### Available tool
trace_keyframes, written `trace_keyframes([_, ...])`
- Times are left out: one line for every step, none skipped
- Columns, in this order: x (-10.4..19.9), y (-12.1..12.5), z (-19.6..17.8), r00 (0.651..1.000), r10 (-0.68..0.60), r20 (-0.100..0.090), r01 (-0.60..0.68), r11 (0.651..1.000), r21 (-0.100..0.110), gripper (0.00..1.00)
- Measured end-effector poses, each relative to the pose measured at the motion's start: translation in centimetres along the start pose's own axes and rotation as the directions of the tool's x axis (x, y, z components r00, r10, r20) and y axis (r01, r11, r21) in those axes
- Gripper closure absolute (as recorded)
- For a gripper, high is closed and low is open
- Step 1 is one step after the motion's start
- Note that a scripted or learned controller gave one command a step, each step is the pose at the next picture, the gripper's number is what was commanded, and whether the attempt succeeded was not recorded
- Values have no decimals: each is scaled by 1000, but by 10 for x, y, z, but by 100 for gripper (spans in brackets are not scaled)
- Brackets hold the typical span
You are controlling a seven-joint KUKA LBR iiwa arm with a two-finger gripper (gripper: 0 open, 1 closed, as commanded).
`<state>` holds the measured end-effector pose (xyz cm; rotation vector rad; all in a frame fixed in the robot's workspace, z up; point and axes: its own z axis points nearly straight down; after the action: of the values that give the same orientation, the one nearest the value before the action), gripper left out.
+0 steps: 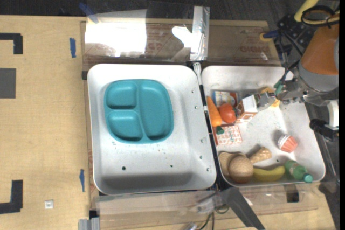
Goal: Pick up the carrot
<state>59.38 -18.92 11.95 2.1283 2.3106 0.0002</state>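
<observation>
carrot (213,111) sits at the left edge of the right bin (302,121), lying lengthwise right along the divider, orange and slim. pressed up against it on the right is a red tomato (227,113), and both rest among a scatter of printed cartons (230,132) that crowd the upper left corner of that bin. so it's hemmed in: bin wall on one side, tomato on the other, packaging above and below.

over at the right of the frame the arm (322,62) comes in, orange band showing, and the gripper (280,95) hangs at the upper middle of the right bin, near a small white box (249,104). it's well apart from the carrot, with the cartons and tomato between them. the view doesn't show how the claw is set, so that's a cannot-tell.

down along the bottom of the right bin: a brown potato (240,166), a tan peanut-shaped piece (261,155), a yellow banana (269,173) and a green bottle (297,171) in the lower right corner. a small red-and-white cup (287,143) lies on its side, right of centre.

left bin (108,169) carries a teal divided plate (139,110), upper middle.
</observation>
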Motion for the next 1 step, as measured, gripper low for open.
trace_keyframes([-20, 43, 28, 1000, -9, 0, 9, 1000, 1, 0])
